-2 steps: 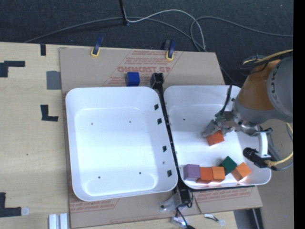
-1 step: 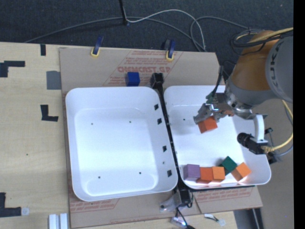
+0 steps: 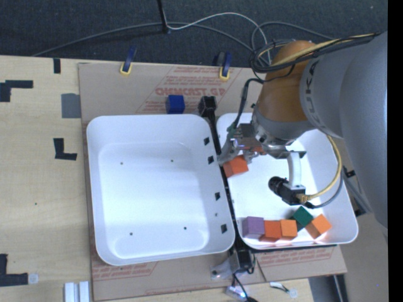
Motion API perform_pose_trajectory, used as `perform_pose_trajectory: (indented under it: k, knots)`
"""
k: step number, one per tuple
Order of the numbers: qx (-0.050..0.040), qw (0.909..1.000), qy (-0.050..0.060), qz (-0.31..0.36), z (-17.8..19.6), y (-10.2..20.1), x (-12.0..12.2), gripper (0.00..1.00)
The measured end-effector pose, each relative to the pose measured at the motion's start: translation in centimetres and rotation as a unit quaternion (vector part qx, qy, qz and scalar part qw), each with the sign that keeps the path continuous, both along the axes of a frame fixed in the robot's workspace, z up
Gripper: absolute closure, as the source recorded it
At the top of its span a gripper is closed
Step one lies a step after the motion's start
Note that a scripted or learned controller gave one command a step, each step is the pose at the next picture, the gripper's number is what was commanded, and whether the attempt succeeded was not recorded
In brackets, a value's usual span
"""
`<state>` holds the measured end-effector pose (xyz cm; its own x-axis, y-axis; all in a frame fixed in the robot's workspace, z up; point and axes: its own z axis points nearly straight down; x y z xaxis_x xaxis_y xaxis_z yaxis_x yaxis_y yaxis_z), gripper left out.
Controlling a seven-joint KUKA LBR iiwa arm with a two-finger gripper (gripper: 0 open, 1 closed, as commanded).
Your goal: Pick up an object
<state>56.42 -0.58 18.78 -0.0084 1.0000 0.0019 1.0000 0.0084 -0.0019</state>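
Two bins | right bin (image 3: pixel 340 234): six blocks | end effector (image 3: pixel 237 158) clamped on orange block (image 3: pixel 237 166)

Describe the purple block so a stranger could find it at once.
Look in the right-hand white bin, along its near wall, where a cluster of small blocks lies. The purple block is the leftmost of that cluster, touching an orange block; it is the only purple piece there.

Even bright light, soft shadows, slightly grainy focus.
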Motion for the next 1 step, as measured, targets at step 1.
perform_pose_trajectory:
  k: [1]
  knots:
    - [-0.0002, 1.0, -0.001, -0.001, 0.47, 7.65, 1.5, 1.0]
